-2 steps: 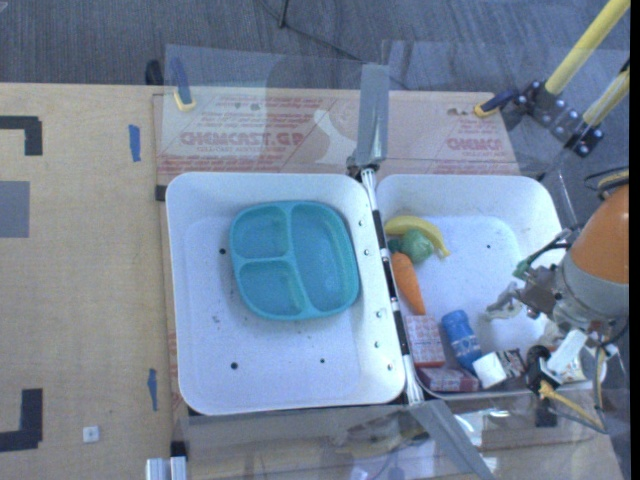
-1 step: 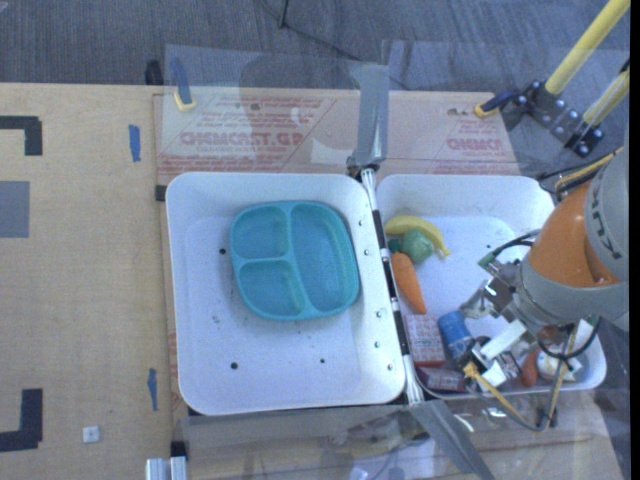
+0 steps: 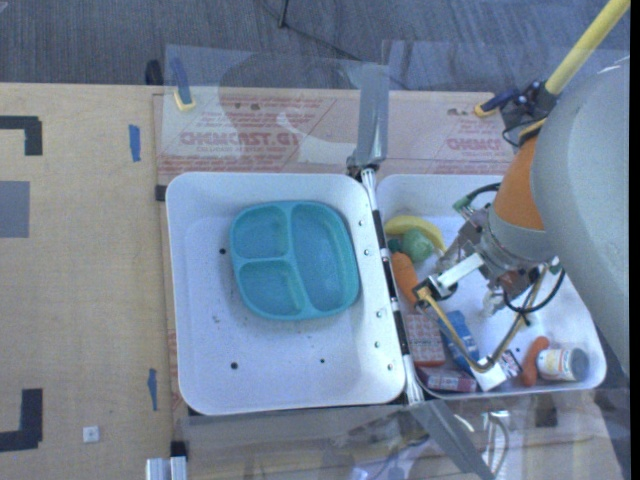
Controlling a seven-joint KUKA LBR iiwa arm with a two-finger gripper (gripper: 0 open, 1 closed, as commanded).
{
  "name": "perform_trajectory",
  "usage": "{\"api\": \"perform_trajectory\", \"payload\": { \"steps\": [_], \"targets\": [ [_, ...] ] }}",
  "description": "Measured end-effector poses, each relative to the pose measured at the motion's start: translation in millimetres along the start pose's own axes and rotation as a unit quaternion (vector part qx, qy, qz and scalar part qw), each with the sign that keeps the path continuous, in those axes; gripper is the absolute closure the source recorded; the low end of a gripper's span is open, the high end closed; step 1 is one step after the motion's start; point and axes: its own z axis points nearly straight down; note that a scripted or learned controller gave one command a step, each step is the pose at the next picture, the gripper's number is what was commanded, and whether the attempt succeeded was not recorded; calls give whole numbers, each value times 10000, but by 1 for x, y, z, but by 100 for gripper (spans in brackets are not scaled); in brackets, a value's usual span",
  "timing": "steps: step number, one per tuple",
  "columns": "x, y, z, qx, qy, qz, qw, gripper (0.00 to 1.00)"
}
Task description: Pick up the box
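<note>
A flat pinkish box [image 3: 424, 336] lies at the left side of the right bin [image 3: 585, 313], just below an orange carrot [image 3: 403, 273]. A small blue packet [image 3: 461, 328] lies beside the box on its right. My gripper [image 3: 493, 293] hangs over the middle of the right bin, to the right of the box and above it, apart from it. Nothing shows held in it.
A teal divided plate [image 3: 295, 258] sits in the left bin [image 3: 200, 348]. The right bin also holds a yellow-green fruit [image 3: 416, 234] at its top left, a red item [image 3: 448, 379] along the front wall, and a small bottle with an orange cap [image 3: 556, 362] at the front right.
</note>
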Motion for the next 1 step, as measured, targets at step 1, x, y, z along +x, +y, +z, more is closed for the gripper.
{"api": "perform_trajectory", "payload": {
  "steps": [1],
  "targets": [
    [57, 39, 1, 16, -14, 1176, 9931, 0]
  ]
}}
